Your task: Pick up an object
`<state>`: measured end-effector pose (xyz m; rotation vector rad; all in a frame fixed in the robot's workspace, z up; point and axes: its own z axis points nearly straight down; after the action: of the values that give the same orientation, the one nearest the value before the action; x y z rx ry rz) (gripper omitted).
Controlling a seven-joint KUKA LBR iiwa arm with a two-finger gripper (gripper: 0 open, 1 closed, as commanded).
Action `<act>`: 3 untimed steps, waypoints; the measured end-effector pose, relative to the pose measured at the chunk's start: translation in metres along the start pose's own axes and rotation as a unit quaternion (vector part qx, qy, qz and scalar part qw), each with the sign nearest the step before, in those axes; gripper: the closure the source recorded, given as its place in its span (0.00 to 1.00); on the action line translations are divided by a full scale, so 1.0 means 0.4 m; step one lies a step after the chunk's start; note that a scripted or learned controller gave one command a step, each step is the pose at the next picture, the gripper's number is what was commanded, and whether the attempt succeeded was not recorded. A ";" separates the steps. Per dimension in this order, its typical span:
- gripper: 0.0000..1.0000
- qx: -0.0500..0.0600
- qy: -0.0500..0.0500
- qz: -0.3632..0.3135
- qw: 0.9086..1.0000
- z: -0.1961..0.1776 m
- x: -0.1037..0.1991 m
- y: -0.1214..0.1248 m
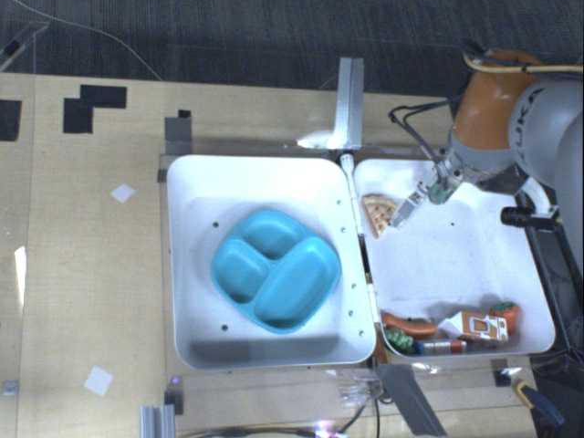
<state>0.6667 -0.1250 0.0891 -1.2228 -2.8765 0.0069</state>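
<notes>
A blue divided plate point(276, 269) lies inside the left white bin point(192, 336), black squares point(91, 108) marking the bench point(82, 263) to that bin's upper left

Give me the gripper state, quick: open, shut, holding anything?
Gripper: cannot be told; it hangs low in the right bin, right next to the pizza slice, and nothing shows in its grasp.

Right bin point(511, 272) floor below the jaws is wide open, plenty of room to move. The pizza slice point(378, 212) sits just left of them, against the divider wall point(361, 245). The only real clutter is a heap of toys point(447, 328) along the near wall, well away.
</notes>
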 end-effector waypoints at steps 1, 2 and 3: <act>0.00 -0.008 -0.010 -0.097 0.995 0.004 0.149 -0.024; 0.00 -0.009 -0.010 0.008 1.000 0.005 0.108 0.008; 0.00 -0.008 -0.007 0.144 0.990 0.004 0.058 0.043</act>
<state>0.6630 -0.0966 0.0877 -1.6332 -2.6879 -0.0050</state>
